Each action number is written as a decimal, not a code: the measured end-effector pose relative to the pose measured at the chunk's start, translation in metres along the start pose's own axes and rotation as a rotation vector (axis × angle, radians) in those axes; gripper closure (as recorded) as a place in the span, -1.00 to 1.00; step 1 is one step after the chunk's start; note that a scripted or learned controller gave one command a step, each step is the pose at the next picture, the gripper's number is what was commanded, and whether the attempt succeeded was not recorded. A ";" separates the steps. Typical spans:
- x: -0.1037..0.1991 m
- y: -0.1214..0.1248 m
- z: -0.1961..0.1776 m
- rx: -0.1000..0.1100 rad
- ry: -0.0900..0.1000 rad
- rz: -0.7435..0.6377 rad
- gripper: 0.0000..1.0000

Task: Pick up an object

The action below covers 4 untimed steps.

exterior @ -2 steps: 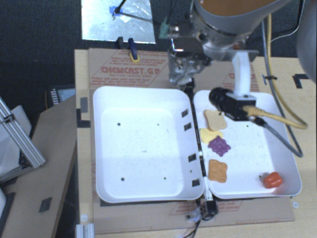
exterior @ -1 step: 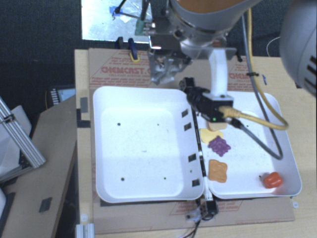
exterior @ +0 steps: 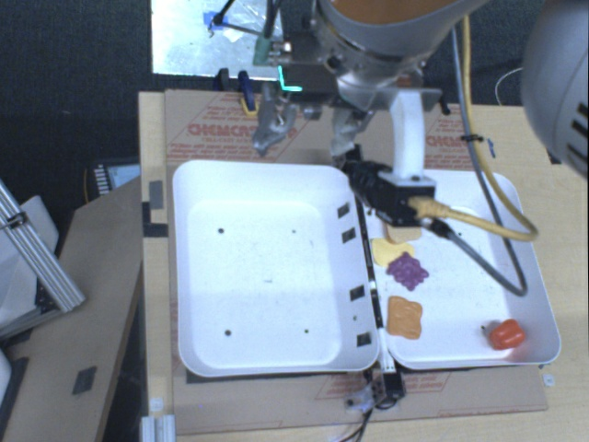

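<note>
- Objects for picking lie in the right bin [exterior: 538, 325]; none is between the claw's fingers.
- Left bin [exterior: 258, 265]: white, shallow, resting on the surface [exterior: 101, 247].
- Claw [exterior: 308, 132]: hangs above the far rims of the bins, fingers apart, clamped on nothing.
- Yellow piece [exterior: 394, 249]: near the divider, partly under a black cable fitting [exterior: 396, 199].
- Purple cluster [exterior: 407, 271]: just beside the yellow piece, well exposed.
- Orange piece [exterior: 405, 317]: nearer the front, close to the divider.
- Red-orange object [exterior: 505, 334]: front right corner, well apart from the others.
- Judgement: the purple cluster offers clearance; centre above it, descend straight, avoid the divider wall.
</note>
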<state>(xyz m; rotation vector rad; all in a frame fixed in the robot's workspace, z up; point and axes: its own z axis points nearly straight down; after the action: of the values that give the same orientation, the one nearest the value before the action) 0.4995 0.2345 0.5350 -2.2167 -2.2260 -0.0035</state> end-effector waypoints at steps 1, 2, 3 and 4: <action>0.000 0.000 -0.012 -0.003 0.002 -0.003 1.00; 0.001 0.000 -0.023 -0.004 0.004 -0.006 1.00; 0.001 0.000 -0.022 -0.003 0.003 -0.007 -1.00; 0.001 0.000 -0.034 -0.006 0.006 -0.009 1.00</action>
<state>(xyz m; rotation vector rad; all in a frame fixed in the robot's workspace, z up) 0.4999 0.2356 0.5691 -2.2067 -2.2365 -0.0165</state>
